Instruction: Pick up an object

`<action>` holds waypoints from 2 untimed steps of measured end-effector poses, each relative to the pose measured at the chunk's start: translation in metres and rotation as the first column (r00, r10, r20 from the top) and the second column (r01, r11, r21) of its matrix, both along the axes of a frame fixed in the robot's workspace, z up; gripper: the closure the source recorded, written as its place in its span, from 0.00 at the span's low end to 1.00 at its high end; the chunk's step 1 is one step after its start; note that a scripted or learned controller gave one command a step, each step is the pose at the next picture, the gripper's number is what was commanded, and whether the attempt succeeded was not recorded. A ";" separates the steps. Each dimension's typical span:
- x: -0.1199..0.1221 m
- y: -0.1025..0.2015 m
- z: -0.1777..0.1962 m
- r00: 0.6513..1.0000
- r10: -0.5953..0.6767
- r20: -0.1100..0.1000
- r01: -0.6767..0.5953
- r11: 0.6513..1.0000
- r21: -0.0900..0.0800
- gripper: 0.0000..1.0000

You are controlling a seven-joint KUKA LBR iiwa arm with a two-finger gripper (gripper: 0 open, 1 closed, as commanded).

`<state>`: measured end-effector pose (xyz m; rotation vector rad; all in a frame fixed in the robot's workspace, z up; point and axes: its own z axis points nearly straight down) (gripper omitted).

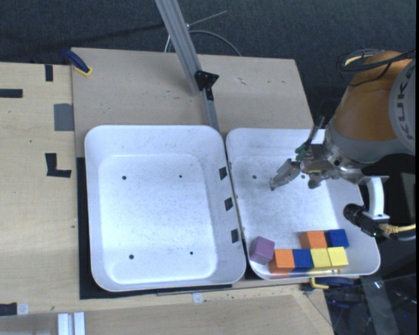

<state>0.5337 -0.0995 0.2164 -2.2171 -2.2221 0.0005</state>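
Several small blocks lie along the front edge of the right bin (265,149): a purple block (262,248) at the left, then an orange block (284,258), a blue block (302,258) and two yellow blocks (321,257). Behind them sit another orange block (312,240) and a blue block (336,238). My gripper (293,183) hangs over the middle of the right bin, well behind the blocks. It is open, its fingers spread, with nothing between them.
The left bin (98,145) stands beside the right one, their rims touching. A slanted metal pole (181,37) ends at a black clamp (207,81) behind the bins. A small blue and yellow item (77,61) lies on the bench at the far left.
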 end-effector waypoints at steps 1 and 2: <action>-0.018 0.037 -0.026 1.000 0.001 -0.003 -0.001 1.000 -0.001 0.00; 0.010 0.006 -0.128 1.000 -0.003 -0.001 0.003 1.000 -0.003 0.00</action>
